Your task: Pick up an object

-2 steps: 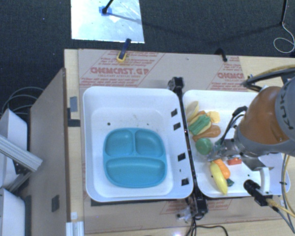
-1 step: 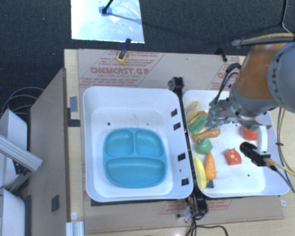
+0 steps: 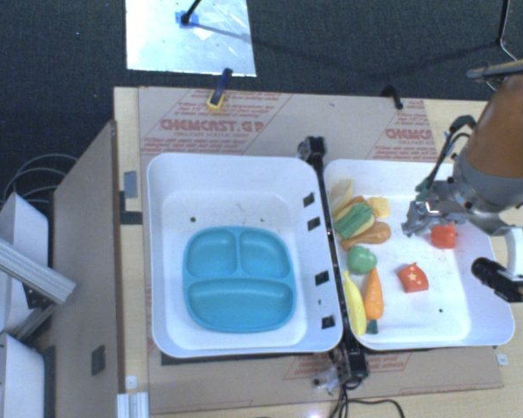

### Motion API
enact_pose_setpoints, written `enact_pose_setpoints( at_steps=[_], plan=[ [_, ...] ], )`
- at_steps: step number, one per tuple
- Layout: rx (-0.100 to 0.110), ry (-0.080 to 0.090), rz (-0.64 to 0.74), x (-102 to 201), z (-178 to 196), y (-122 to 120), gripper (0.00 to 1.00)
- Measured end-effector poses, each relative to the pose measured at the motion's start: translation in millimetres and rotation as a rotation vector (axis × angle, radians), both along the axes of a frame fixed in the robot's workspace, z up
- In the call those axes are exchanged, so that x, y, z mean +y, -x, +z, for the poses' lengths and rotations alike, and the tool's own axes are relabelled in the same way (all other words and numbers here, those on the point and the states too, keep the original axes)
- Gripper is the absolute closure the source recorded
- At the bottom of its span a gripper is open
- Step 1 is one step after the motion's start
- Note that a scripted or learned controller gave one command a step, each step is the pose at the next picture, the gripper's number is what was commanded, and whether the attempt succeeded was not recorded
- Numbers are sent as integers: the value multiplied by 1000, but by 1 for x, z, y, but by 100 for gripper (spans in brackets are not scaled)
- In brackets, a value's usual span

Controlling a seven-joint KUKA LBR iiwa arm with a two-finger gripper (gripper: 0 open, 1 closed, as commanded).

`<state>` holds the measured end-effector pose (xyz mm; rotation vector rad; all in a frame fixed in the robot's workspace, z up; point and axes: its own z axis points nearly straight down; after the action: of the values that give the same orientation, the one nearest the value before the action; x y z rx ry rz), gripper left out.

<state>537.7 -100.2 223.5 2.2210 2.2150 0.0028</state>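
The hand (image 3: 424, 217) hangs low over the right bin (image 3: 471, 320), near its far right part, with the grey arm (image 3: 506, 138) and its orange band rising behind it toward the right edge. From here I cannot tell whether the hand is clenched or released; its metal parts are too small and tangled to read. Just beside the hand, on its near right side, lies a small red piece (image 3: 444, 236), touching or almost touching the metal, though nothing shows it gripped. A little nearer to me than the hand sits another red-orange piece (image 3: 412, 277), on the bin floor and apart from the rest.

To the hand's left, against the bin's left wall, toy foods are heaped together: a pale yellow piece (image 3: 342, 191), a green vegetable (image 3: 354, 219) over an orange-brown one (image 3: 375, 232), then a round green one (image 3: 361, 259), a carrot (image 3: 373, 296) and a yellow banana shape (image 3: 355, 303) along the divider.

Farther left, past the black clips, the left bin (image 3: 170, 181) holds a blue divided tray (image 3: 239, 279). Both bins rest on a cardboard sheet (image 3: 244, 120) printed in red, lying on the table (image 3: 87, 233). Beyond it, a shiny square sheet (image 3: 190, 24) lies on the dark floor.
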Motion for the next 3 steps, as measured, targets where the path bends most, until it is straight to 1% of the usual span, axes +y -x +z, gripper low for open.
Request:
enact_pose_setpoints(
  at_steps=[1,2,3],
  plan=[
    [2,-1,6,3,-2,-1,0],
    [13,-5,4,18,-95,32,0],
    [-1,1,2,13,-139,50,0]
  ],
)
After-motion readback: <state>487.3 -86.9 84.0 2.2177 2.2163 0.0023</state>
